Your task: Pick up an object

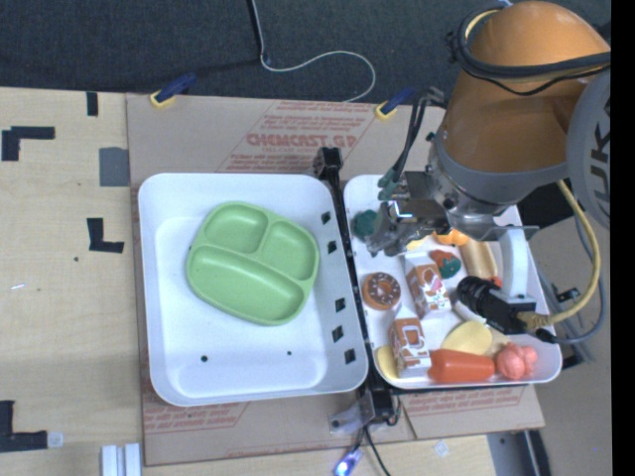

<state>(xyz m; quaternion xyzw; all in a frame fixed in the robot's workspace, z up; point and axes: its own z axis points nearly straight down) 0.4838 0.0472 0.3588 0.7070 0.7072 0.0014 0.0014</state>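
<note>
My gripper [395,232] hangs low over the far left part of the right bin [549,357], under the grey and orange arm. A dark green toy [365,222] lies right at its left side, touching or nearly so; I cannot see whether it sits between the fingers. Below the gripper lie a brown donut [381,290] and a small printed carton [428,288]. A second carton [408,344], a red sausage-shaped toy [461,367], a yellow piece [469,339] and a pink toy [515,361] fill the near end.
The left bin [159,296] holds a green divided plate [253,262]. An orange piece [454,237] and a tan cylinder [480,258] lie to the right of the gripper. A black clip strip [339,266] runs between the bins. The arm's body covers the right bin's far right corner.
</note>
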